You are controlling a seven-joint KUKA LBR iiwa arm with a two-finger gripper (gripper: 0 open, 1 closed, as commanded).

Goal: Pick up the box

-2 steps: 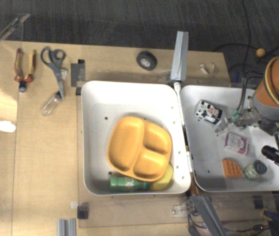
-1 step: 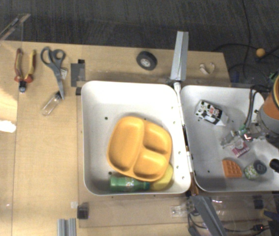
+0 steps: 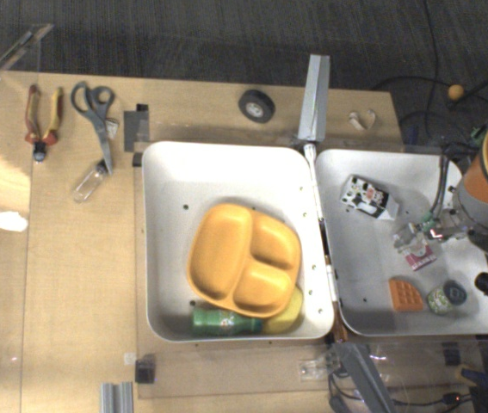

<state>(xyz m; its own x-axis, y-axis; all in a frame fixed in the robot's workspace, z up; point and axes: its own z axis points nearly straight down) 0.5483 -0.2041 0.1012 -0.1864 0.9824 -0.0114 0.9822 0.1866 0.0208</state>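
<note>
I see the small printed box (image 3: 365, 196) lying in the right bin (image 3: 347, 291), toward its far left. My gripper (image 3: 419, 235) hangs just right and nearer; its grasp I cannot tell.

A single fixed camera looks down on the bench (image 3: 54, 256) at a slant from well above, far enough off to take in both white bins side by side. The gripper (image 3: 423, 235) sits toward the frame's right, over the right bin (image 3: 355, 312); the left bin (image 3: 162, 231) lies to its left, near mid-frame, with dark floor (image 3: 183, 15) beyond.
</note>
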